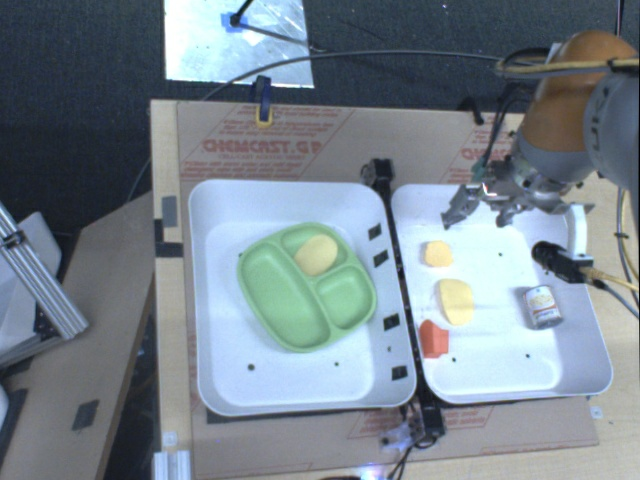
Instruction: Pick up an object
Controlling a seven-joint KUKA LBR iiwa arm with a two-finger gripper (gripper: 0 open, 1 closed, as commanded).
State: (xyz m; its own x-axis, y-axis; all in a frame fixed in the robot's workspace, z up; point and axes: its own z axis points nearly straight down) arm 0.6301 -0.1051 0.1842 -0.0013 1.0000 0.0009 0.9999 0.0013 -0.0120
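Note:
My gripper hangs over the far part of the right bin, open with nothing between its fingers. Just in front of it and slightly left lies a small yellow-orange piece. A larger pale yellow piece sits nearer the middle of the bin, with a red piece at the bin's left wall. A small silver can stands to the right of these.
The left bin holds a green divided plate with a yellow object in its far compartment. A black divider with clips runs between the bins. Cables arc across the back.

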